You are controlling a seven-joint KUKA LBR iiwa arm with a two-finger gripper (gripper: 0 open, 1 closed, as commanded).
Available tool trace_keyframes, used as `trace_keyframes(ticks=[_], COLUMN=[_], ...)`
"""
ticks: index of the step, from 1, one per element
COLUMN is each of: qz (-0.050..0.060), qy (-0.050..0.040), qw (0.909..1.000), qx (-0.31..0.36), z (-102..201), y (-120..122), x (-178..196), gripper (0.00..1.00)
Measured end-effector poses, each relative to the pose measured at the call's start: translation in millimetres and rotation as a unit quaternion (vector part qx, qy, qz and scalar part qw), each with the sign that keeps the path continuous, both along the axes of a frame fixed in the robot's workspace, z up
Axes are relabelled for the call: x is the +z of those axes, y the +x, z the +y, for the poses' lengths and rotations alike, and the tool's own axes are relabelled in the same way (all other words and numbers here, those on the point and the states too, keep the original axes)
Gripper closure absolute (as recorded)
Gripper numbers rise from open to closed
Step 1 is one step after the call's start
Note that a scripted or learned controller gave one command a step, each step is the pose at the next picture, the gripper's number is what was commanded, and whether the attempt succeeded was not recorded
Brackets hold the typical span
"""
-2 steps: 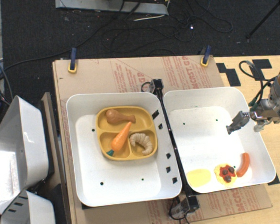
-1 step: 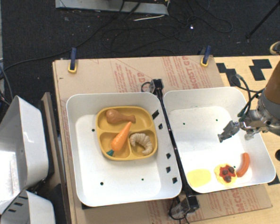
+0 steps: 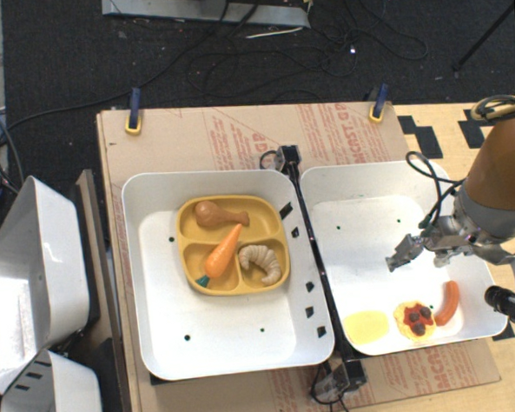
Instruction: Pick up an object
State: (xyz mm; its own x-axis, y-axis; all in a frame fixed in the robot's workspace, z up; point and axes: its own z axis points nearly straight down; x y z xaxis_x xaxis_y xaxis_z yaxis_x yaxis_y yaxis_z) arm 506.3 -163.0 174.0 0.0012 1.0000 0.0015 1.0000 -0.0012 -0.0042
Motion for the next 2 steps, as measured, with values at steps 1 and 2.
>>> trace_keyframes(ticks=[1,2], qz=[0.0,-0.002], qy=[-0.0001,-0.0007], qw=[1.0,1.0], qx=[0.0,-0.001], z=[1,0], y=[-7,-6], x=[-45,-33], gripper=[0.0,1.0])
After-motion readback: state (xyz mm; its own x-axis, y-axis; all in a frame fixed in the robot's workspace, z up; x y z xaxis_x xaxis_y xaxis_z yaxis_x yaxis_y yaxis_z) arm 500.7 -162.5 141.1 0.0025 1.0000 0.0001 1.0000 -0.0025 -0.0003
